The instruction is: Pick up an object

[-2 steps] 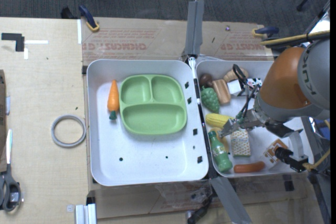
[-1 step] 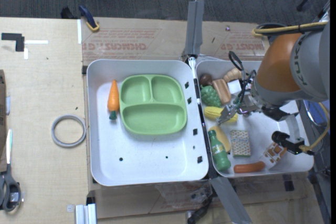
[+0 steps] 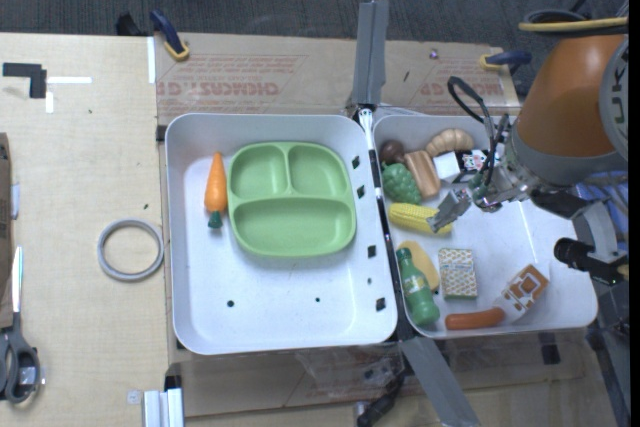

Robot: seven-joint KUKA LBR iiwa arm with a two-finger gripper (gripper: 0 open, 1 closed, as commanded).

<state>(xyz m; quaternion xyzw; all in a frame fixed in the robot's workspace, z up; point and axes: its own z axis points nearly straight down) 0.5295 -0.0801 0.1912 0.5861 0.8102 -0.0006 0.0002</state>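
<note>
Arm: reaching in from 3 o'clock, orange band (image 3: 565,100) over the right bin's far right side.
Claw (image 3: 447,212): low over the right bin (image 3: 560,300), tip just beside the corn cob's 3 o'clock end; fingers set narrow, nothing seen between them.
Corn cob (image 3: 412,214): yellow, lying flat near the bin's 9 o'clock wall, at 6 o'clock of the green broccoli-like toy (image 3: 401,183).
Hot dog bun (image 3: 424,172): tan, just at 3 o'clock of the green toy; a croissant-shaped roll (image 3: 450,141) at 12 o'clock of it.
Green bottle (image 3: 417,290): lying at the bin's 7 o'clock corner, touching a yellow piece (image 3: 424,262).
Cracker-like block (image 3: 458,272): speckled, at 6 o'clock of the claw, apart from it.
Sausage (image 3: 475,319): red, along the 6 o'clock wall.
Small orange-and-white box (image 3: 525,287): at 5 o'clock in the bin, tilted.
Left bin (image 3: 270,315): holds a green divided plate (image 3: 292,198), with a carrot (image 3: 215,187) just at its 9 o'clock edge.
Table (image 3: 70,175): a grey tape ring (image 3: 130,248) at 9 o'clock of the left bin; scissors (image 3: 15,355) at the 8 o'clock edge.
</note>
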